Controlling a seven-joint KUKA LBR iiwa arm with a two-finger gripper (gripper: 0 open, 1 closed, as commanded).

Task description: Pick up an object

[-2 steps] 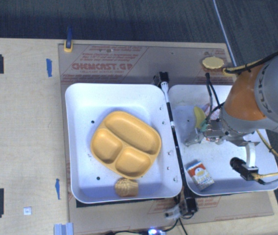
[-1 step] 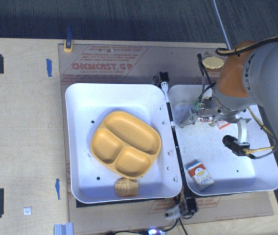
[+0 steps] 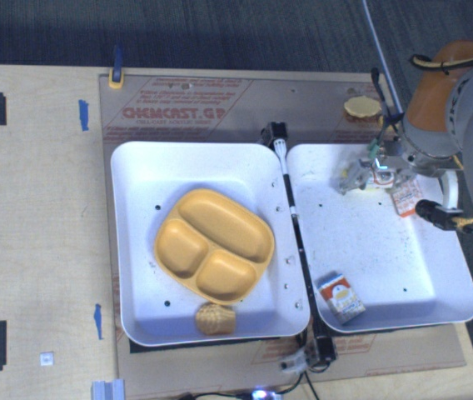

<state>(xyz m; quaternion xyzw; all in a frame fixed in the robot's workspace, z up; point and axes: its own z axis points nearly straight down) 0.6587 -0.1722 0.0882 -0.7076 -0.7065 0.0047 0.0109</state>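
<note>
A small carton (image 3: 341, 297) with a red and white face and a blue edge lay tilted in the right bin (image 3: 436, 307), near that bin's front left corner and just beside the black divider (image 3: 295, 223) between the two bins. Measured from the carton, the end effector (image 3: 368, 173) was well apart, up toward the right bin's back edge, low over the white floor. Whether its grip was open or closed could not be told from this angle, and nothing was seen held in it. Just to the right of the end effector a small red and white tag (image 3: 405, 198) hung from the wrist area, and the grey arm with its orange band (image 3: 436, 98) ran off further right. Left of the carton, across the divider, the left bin (image 3: 136, 173) held a yellow three-compartment tray (image 3: 213, 244) lying at a slant in its middle, and a small tan woven-looking ball (image 3: 216, 317) sat touching the tray's front edge, close to the carton's level. Beyond the right bin's back edge, far from the carton, a pale round disc (image 3: 361, 107) rested on the cardboard sheet (image 3: 220, 107) that covered the desk (image 3: 37, 223).
</note>
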